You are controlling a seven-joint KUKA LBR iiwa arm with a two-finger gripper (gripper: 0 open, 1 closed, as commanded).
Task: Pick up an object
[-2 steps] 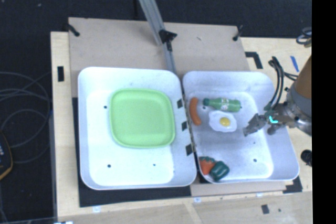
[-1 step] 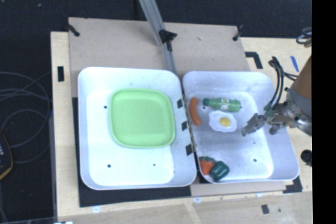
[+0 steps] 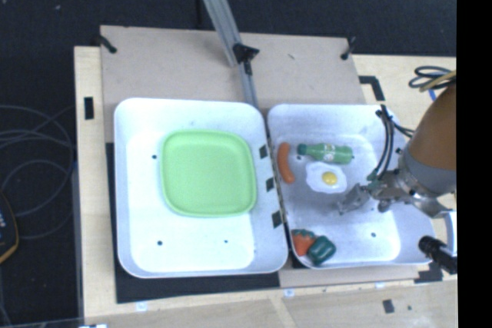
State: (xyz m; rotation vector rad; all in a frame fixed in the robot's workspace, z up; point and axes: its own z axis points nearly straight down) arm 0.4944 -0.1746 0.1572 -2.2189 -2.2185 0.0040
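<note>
Camera view shows the gripper (image 3: 355, 202) low in the right bin (image 3: 384, 250), reaching for something to grab. I cannot tell its grip. Toy fried egg (image 3: 327, 179) lies just beside it; next, close on that.

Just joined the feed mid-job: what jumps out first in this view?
The big green plate in the left bin catches the eye. In the right bin a fried egg lies just below a green bottle, a sausage to their left. The pincer hangs low beside the egg.
</note>
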